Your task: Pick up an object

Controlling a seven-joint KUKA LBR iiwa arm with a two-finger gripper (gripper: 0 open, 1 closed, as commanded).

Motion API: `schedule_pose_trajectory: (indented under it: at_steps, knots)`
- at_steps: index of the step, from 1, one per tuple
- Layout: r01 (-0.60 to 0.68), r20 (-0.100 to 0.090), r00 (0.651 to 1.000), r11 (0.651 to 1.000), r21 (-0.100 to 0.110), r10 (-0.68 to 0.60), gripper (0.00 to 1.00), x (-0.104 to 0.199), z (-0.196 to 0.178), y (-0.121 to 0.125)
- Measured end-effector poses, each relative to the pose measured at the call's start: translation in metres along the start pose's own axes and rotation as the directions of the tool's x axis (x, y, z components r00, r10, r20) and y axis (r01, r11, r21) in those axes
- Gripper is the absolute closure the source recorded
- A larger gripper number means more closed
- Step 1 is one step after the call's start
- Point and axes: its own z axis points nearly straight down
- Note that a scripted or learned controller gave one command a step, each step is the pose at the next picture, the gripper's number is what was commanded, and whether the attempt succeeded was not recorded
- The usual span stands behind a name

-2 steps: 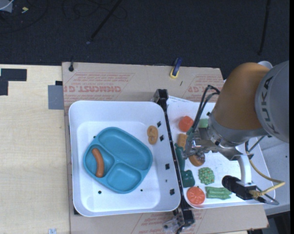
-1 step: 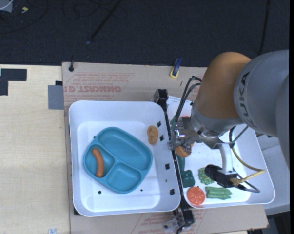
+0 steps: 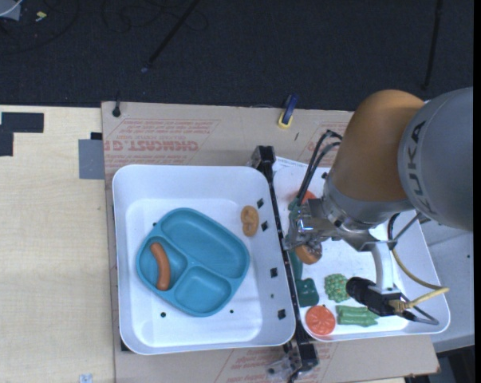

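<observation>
The pincer (image 3: 306,234) hangs over the right bin's (image 3: 426,250) left edge, above an orange object (image 3: 309,253); whether it is apart or together, I cannot tell. A sausage (image 3: 161,265) lies in the blue tray (image 3: 212,246).

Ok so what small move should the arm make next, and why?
Probably lower a little onto the orange piece directly beneath the wrist in the right bin. The arm already hangs over it, nothing looks lifted, and the green toys lie farther toward the front.
</observation>
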Motion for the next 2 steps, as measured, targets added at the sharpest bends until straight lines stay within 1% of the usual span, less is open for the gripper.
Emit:
schedule_pose_trajectory:
  at_steps: [1,2]
  knots:
    - [0.002,0.0,1.0,1.0,-0.002,-0.002,1.0,-0.0001,-0.0043,0.0091]
    - [-0.001,0.001,1.0,1.0,0.0,0.001,1.0,-0.0066,0.0011,0.0034]
